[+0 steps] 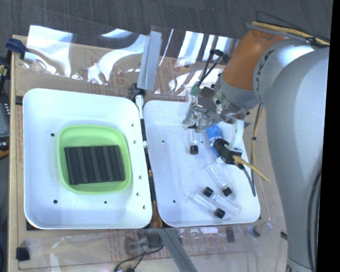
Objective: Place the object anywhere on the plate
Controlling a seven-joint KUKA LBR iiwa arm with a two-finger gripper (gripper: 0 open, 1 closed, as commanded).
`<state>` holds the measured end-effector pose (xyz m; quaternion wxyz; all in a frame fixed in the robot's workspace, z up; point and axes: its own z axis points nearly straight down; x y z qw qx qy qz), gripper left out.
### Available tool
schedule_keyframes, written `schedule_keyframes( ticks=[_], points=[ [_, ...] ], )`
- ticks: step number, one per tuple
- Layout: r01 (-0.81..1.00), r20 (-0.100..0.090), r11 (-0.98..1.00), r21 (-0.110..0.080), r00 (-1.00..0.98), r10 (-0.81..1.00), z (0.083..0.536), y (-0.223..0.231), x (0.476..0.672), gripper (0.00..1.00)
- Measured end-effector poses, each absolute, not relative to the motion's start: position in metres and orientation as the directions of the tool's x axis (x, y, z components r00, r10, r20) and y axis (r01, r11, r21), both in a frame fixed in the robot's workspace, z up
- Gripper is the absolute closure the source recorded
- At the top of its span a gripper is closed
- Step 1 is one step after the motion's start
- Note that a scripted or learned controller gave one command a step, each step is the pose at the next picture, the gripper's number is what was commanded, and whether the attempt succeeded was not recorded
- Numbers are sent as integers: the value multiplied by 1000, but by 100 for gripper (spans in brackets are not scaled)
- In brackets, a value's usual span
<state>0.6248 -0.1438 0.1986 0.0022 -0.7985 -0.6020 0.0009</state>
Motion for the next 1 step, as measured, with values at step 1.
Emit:
schedule_keyframes(
  ticks=[1],
  points=[
    [961, 1, -275, -4, 275, 961, 199, -144, 625, 0]
  ],
)
